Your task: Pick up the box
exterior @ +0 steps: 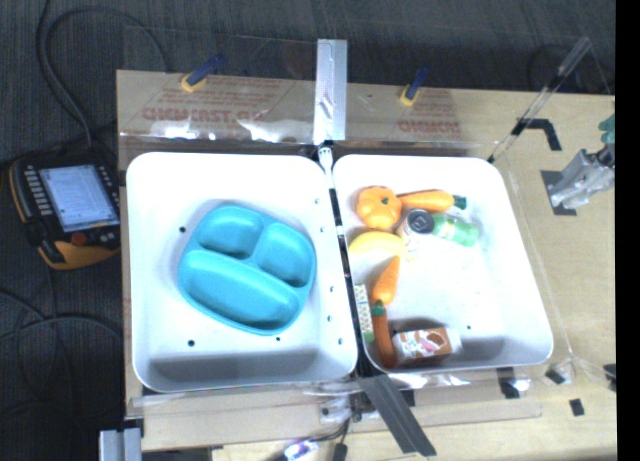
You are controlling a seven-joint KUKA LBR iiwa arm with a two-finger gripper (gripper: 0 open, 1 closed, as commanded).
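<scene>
The box [425,342] is small, with a brown, red and white label. It lies on its side in the right bin [515,279], against the near wall and toward the near left corner. A carrot [376,327] lies just to its left, touching or almost touching it. Nothing covers the box's top.
The right bin also holds an orange fruit [377,205], a second carrot [428,199], a green bottle [445,226], a yellow fruit [374,244] and a third carrot [388,279]. In the left bin [160,329] sits a blue divided plate [248,265]. A grey metal piece [577,181] stands on the bench at the right.
</scene>
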